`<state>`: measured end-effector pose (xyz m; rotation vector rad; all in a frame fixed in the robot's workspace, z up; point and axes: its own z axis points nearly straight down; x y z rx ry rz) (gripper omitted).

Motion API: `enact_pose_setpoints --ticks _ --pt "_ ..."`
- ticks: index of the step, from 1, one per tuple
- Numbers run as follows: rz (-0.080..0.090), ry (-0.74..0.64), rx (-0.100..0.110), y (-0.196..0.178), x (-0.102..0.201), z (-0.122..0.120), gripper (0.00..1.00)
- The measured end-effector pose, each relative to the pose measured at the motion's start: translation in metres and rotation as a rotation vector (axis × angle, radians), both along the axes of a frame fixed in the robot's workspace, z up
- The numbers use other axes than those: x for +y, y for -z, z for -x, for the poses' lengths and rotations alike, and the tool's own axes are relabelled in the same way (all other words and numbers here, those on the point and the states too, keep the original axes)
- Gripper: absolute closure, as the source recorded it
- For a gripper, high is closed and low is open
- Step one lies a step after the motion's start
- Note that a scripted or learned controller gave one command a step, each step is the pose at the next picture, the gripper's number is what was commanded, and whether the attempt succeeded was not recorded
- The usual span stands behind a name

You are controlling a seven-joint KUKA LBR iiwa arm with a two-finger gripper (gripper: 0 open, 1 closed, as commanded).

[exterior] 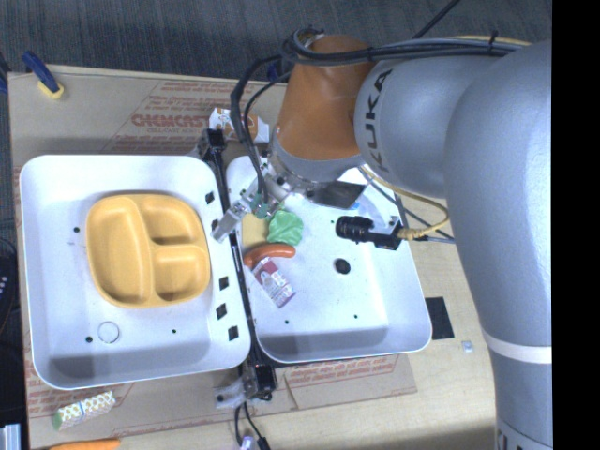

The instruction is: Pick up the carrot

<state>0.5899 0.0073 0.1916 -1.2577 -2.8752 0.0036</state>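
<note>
Clearly the carrot (270,252) lies left-right, slightly tilted, in the right bin (394,331).

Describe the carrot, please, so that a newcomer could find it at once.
Look in the right white bin, near its left wall, just below the gripper. The carrot is a short orange stick lying between a green leafy toy above and a small red-and-white packet below.

A robotics lab bench: a KUKA arm (422,92) is reaching over two white bins (56,345) sitting on cardboard (150,111), cables (441,12) trailing.
</note>
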Motion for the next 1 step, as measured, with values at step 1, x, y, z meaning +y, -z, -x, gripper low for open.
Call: enact_pose_setpoints --ticks 1 --pt "0.001 -0.004 0.001 -0.0104 0.0002 -0.0006 1.00"
